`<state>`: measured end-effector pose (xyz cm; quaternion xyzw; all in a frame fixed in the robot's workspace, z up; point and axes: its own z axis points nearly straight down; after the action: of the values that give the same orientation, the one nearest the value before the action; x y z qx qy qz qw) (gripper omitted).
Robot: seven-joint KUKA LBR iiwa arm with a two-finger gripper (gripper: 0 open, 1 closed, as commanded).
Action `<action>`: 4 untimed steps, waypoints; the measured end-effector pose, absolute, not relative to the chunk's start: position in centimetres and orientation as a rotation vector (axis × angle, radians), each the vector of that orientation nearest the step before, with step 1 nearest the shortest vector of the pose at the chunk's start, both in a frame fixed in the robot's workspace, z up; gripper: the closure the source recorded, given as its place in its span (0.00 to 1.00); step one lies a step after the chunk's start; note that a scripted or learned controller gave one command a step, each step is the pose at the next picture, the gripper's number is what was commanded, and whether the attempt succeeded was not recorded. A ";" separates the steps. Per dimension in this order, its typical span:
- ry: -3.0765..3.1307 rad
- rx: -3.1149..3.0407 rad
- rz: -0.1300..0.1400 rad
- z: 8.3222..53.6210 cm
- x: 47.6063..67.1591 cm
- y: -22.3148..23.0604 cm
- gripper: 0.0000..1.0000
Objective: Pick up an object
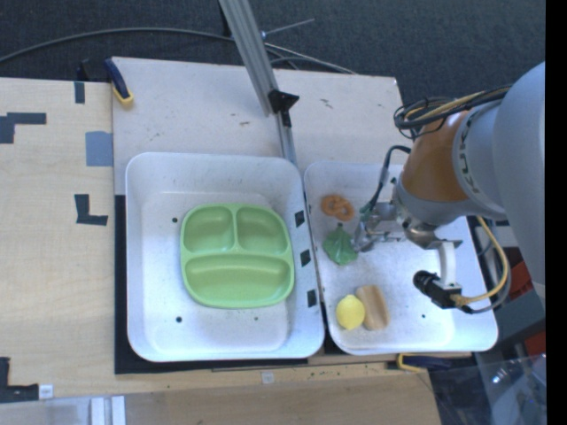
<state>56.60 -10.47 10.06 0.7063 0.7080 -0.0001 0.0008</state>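
Gripper (366, 235) is down inside the right-hand shallow white bin (461, 330), at its left-centre. It sits just right of, and apparently touching, the small green leafy plastic piece (339, 247).

Finger state: cannot tell. The wrist and grey metal hardware mask the tips from this angle. Nothing is visibly clamped, so I'm not calling it a hold.

Key relation: the green piece lies immediately left and slightly near of the tool. It is compact with no clear long axis, so approach angle shouldn't matter much. My read is that it's the target. A short shift left and down should centre it, if the tips are not already straddling it.

Other candidates in the same bin:
- brown ring-shaped pretzel-like toy (337, 206), just far of the green piece
- yellow lemon-shaped toy (350, 312) touching a tan bread-like block (373, 307), both near-side and well clear of the tool

Left white bin (142, 255) holds a light green three-compartment plastic tray (237, 255), well apart from the gripper.

Risk: the green piece is close to the bin's left wall and could get pushed against it.
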 end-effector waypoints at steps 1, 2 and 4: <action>2.222 2.219 0.002 14.3 56.7 -10.7 1.00; 2.222 2.217 0.004 18.8 57.1 -10.0 1.00; 2.229 2.217 -0.001 24.1 57.8 -5.7 1.00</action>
<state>57.78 -5.71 24.13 0.7052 0.7090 -0.0002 -0.0010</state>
